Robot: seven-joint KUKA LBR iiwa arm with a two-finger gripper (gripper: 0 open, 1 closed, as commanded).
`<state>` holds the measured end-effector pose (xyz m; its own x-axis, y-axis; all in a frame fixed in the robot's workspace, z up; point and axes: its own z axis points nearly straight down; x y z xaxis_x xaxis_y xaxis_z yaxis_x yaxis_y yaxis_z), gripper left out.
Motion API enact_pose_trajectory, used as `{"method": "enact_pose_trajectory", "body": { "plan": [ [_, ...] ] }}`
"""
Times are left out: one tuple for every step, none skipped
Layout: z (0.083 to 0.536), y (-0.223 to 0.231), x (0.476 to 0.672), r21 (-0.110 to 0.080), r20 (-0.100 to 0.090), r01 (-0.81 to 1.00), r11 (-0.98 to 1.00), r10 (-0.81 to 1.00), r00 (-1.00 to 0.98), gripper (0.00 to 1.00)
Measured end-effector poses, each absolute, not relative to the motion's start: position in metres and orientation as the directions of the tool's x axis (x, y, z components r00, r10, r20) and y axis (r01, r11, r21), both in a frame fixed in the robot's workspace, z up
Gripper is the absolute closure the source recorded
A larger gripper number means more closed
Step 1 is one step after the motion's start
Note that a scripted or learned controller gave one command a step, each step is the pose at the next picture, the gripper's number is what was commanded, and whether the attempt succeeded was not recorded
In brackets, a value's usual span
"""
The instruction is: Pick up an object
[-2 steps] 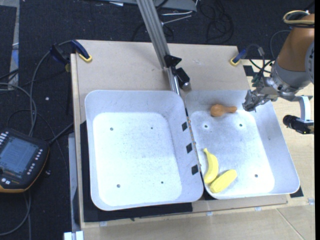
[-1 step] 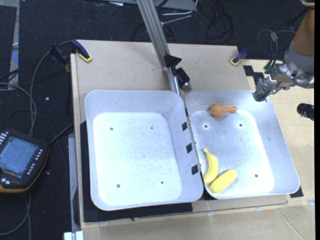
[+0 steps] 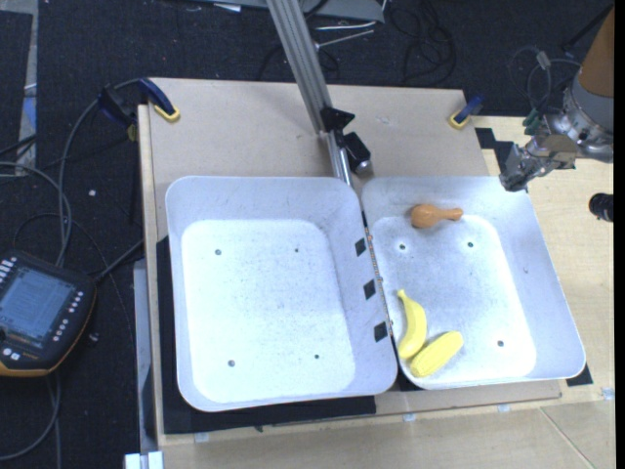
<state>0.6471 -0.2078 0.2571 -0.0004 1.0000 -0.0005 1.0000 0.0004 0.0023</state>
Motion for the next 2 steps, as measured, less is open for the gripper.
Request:
{"method": "enact_pose_trajectory", "body": {
  "plan": [
    [0.264, -0.159, 0.638, 0.001, 0.001, 1.0, 0.004, 1.0, -0.004, 1.0],
    [0.255, -0.098, 0.626, 0.0, 0.001, 1.0, 0.005, 1.0, -0.005, 1.0]
  ]
}}
